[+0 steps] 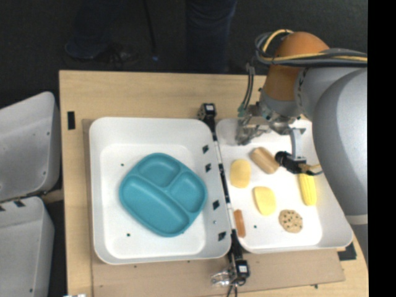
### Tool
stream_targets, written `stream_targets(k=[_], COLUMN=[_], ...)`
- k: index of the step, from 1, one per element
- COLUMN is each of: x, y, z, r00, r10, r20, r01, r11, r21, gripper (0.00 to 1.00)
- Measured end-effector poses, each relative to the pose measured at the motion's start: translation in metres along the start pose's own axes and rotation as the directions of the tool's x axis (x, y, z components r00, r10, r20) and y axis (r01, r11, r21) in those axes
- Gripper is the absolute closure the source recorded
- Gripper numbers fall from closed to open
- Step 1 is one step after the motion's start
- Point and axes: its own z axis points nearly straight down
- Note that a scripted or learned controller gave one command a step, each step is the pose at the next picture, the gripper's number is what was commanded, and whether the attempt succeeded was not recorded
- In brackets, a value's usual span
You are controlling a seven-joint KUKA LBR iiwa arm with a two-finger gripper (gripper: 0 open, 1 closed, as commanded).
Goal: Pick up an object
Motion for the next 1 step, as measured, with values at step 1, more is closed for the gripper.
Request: stream_targets(k=[1], x=[0.0034], y=[-0.0002], z=[-0.0458], r00=[1.000], r10=[-0.001], r20=[-0.003], r01=[0.001], r11=[1.000], r21=[-0.005], gripper=[1.00])
